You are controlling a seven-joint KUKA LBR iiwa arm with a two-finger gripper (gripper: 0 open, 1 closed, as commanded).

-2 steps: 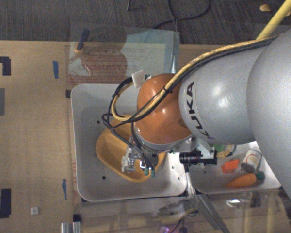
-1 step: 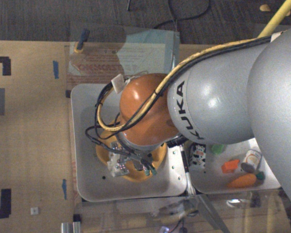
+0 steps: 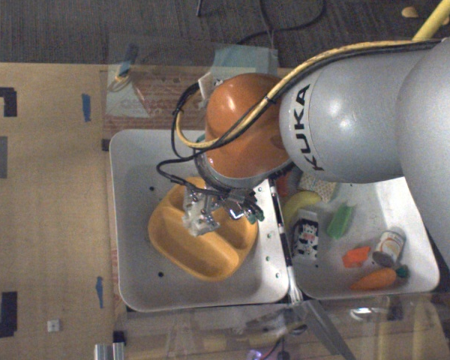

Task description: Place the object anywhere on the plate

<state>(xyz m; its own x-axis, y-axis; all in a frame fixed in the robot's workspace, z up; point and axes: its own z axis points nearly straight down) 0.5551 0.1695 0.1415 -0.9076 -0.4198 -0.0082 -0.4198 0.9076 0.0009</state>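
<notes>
Arm (image 3: 345, 118) overhead — gripper (image 3: 202, 214) above yellow plate (image 3: 202, 250); finger spread, any held object — cannot tell.

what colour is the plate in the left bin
Yellow-orange, seen in the camera view: the plate.

Yellow plate (image 3: 202, 247) in left bin (image 3: 131, 223)

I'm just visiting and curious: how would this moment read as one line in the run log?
arm: over left bin | gripper: above yellow plate, contents unclear | right bin: carrot, banana, green item
</notes>
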